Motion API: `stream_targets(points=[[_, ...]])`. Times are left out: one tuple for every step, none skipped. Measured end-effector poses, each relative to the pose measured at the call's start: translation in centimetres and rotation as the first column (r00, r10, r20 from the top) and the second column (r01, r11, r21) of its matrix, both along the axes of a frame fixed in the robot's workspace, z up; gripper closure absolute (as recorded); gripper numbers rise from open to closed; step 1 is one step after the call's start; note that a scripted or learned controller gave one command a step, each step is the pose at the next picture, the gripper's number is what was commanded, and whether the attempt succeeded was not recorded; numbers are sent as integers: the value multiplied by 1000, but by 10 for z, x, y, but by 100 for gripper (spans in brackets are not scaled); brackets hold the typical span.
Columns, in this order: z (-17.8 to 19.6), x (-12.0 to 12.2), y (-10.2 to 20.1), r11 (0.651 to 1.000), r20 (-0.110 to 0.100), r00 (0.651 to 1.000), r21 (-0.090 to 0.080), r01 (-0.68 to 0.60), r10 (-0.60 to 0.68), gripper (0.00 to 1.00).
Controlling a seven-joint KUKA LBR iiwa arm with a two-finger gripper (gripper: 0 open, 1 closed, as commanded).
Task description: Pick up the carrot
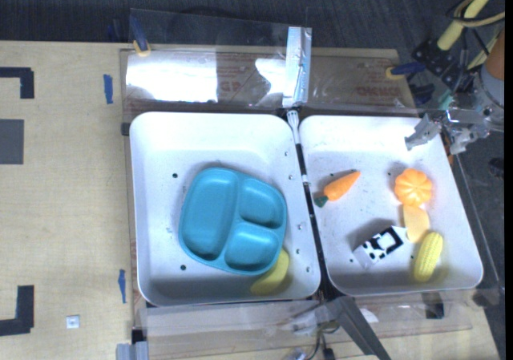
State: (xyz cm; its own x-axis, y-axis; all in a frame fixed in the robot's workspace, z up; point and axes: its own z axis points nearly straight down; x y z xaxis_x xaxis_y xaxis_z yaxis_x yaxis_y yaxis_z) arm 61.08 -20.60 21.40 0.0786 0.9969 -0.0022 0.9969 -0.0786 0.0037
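Observation:
The carrot (342, 184) is orange with a small green stub at its lower-left end. It lies tilted on the floor of the right bin (361, 142), close to the bin's left wall. My gripper (442, 135) hangs over the far right corner of that bin, well to the right of the carrot and behind it. Its fingers stand apart, open, with nothing between them.
Also in the right bin are an orange round fruit (414, 186), a pale yellow block (415, 222), a yellow corn cob (427, 255) and a black-and-white toy (381, 244). The left bin (160, 150) holds a blue divided plate (232, 218) and a yellow item (275, 273).

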Motion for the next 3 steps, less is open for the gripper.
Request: stream_targets(points=[[-42, -50, -5, 972, -7, 972, 5, -236, 236, 0], [-118, -8, -9, 914, 4, 914, 6, -405, 405, 0], [-93, -53, 18, 951, -3, 951, 4, -309, 309, 0]])
